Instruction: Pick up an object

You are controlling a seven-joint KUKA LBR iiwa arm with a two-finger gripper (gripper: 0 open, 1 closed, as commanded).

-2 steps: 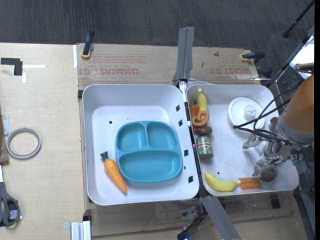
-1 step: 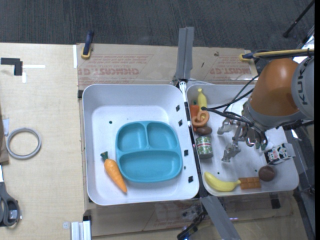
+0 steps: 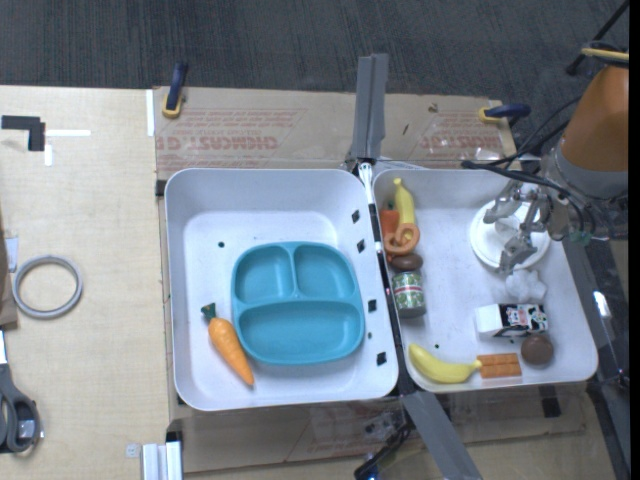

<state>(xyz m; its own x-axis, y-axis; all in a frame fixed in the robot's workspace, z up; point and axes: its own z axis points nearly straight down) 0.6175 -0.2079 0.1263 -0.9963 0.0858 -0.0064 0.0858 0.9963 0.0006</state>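
With nothing gripped, the hand (image 3: 520,236) is held part-open over the small white plate (image 3: 497,240) in the right bin (image 3: 455,298); stiff, light and slippery, it is likely best pinched at its rim.

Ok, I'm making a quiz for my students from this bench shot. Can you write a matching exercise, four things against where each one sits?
Things:
1. carrot
2. blue divided tray
3. can
4. gripper

Places:
A. right bin, against its left wall
B. middle of the left bin
C. over the white dish in the right bin
D. left bin, just left of the tray

Pairs: 1-D, 2-B, 3-A, 4-C
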